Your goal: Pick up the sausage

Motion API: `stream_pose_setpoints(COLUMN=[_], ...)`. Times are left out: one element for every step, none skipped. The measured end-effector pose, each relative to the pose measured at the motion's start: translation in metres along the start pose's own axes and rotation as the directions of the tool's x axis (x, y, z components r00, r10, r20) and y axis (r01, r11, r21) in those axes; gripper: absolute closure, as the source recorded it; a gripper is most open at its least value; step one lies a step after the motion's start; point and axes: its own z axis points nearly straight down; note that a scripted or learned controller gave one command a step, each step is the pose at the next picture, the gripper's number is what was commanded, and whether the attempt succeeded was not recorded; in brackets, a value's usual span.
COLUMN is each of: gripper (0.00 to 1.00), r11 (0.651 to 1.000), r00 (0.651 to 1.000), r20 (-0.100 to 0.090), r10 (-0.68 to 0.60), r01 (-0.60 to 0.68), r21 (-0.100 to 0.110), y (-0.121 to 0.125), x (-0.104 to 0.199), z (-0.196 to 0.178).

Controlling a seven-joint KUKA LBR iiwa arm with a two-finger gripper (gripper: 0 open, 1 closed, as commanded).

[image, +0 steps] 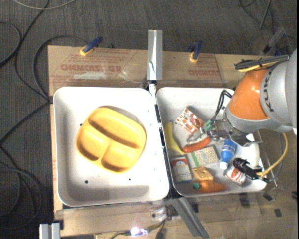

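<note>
The sausage (197, 145) lies in the right bin (165, 133) among packets, just below and left of the end effector (210, 130), apparently touching its tip. Whether it is open or closed I cannot tell. I judge the grasp unconfirmed and the lift still to come. The yellow tray (111, 138) sits far left.

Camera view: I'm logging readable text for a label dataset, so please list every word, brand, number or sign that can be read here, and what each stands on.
"KU", black letters on the grey arm near the orange band; the rest runs out of frame.
Red mirrored print on the cardboard backing behind the bins: too faint to read.
Red-and-white packet: print too small.
Small can: label blurred.
Patterned card: no legible text.
</note>
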Motion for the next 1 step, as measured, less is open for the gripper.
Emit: stream_pose_setpoints(gripper=[0.0], r11=[1.0], r00=[1.0], r20=[0.002], r10=[0.01], r01=[-0.01], r21=[0.002], y=[-0.0353], x=[0.0256], z=[-0.0005])
